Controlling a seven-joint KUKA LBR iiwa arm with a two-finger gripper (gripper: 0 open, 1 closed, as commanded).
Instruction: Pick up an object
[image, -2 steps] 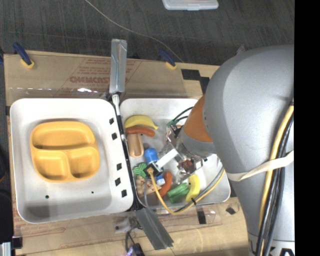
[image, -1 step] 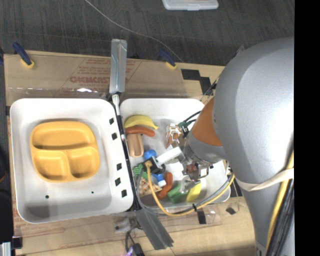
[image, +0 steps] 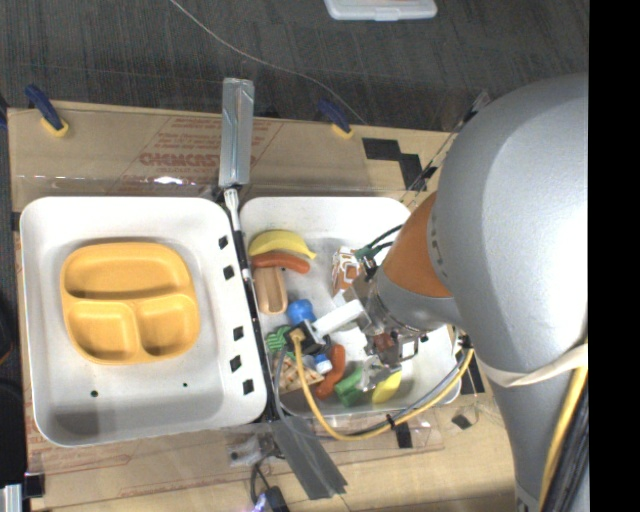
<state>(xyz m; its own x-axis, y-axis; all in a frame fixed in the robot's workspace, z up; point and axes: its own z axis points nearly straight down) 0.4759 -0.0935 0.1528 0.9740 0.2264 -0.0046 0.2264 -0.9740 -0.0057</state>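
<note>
The right bin (image: 300, 215) holds a pile of toy food. A yellow banana (image: 281, 243) lies at its upper left, with a red sausage (image: 281, 263) and a tan wooden block (image: 271, 290) just below it. A blue piece (image: 301, 312) sits near the middle. Lower down lie a red-orange piece (image: 334, 362), a green piece (image: 350, 385) and a yellow piece (image: 387, 387). My gripper (image: 385, 352) hangs low over the bin's lower right, right above the yellow and green pieces. The arm hides its fingertips.
The left bin (image: 40, 300) holds a yellow divided tray (image: 130, 300). A small orange-and-white packet (image: 347, 268) lies beside the wrist. The grey arm (image: 510, 220) covers the right bin's right side. A yellow cable (image: 340, 425) loops along that bin's front edge.
</note>
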